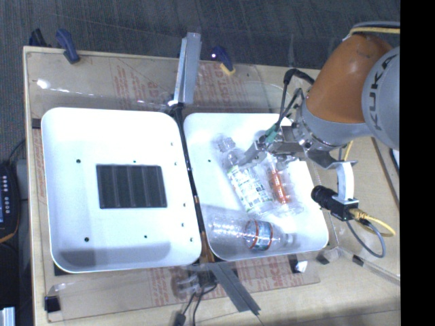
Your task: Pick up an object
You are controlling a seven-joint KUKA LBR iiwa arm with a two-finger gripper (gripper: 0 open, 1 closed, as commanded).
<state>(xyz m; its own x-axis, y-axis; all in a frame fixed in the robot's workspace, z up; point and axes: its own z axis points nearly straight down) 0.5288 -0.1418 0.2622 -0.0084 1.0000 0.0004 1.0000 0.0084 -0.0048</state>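
Three clear plastic bottles lie in the right bin (204, 134). One with a white label (246, 184) lies slanted in the middle. Beside it on the right is one with an orange label (279, 186). A third with a red and blue label (250, 233) lies across the front wall. My gripper (270, 147) hangs low over the back half of this bin, just above the top ends of the white-label and orange-label bottles. Nothing shows as lifted off the bin floor.
The left bin (68, 141) holds a flat dark ribbed rectangle (131, 185) at its centre. A grey divider bar (185, 66) stands at the back between the bins. A black fitting with a yellow cable (340, 204) sticks out by the right bin's right wall.
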